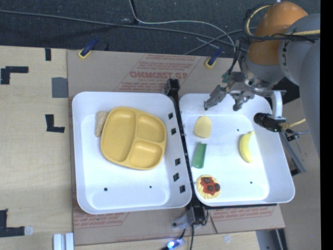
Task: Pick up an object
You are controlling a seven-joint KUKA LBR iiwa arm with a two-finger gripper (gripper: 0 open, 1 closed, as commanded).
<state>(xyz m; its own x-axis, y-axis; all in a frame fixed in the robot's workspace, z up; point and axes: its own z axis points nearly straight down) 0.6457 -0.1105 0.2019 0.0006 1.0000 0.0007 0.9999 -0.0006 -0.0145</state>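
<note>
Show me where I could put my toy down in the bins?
Bare floor lies below the yellow plate in the left bin, and between the green piece and banana in the right bin. It is crowded by the divider.

End effector (225, 102) hangs over the far edge of the right bin (260, 189), 2 fingers spread apart, nothing between them. Right bin holds 4 items: pale yellow rounded piece (203, 126) far-left, green stick (199, 155) just near of it, small pizza-like disc with red toppings (208, 187) near-left, banana (246, 147) on the right side, well apart from the others. Left bin (88, 186) holds a yellow divided plate (133, 137) with 3 compartments; a tan bread-like slab (99, 123) pokes out from under its left edge. Both bins sit on cardboard (151, 74) on the desk (31, 155).
</note>
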